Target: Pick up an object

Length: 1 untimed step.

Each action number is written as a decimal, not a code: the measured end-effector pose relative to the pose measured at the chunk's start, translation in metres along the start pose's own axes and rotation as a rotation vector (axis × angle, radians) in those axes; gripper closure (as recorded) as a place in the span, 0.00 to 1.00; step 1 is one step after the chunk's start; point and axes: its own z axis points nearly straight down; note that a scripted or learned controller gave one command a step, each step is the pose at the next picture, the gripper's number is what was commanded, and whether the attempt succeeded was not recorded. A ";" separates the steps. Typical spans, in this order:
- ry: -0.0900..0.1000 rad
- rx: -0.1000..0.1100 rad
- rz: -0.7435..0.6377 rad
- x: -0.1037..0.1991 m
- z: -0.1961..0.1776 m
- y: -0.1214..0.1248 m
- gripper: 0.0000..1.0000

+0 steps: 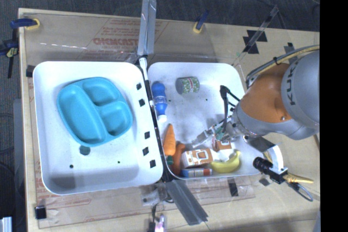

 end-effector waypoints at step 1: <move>-0.011 -0.010 -0.004 -0.003 -0.013 0.003 1.00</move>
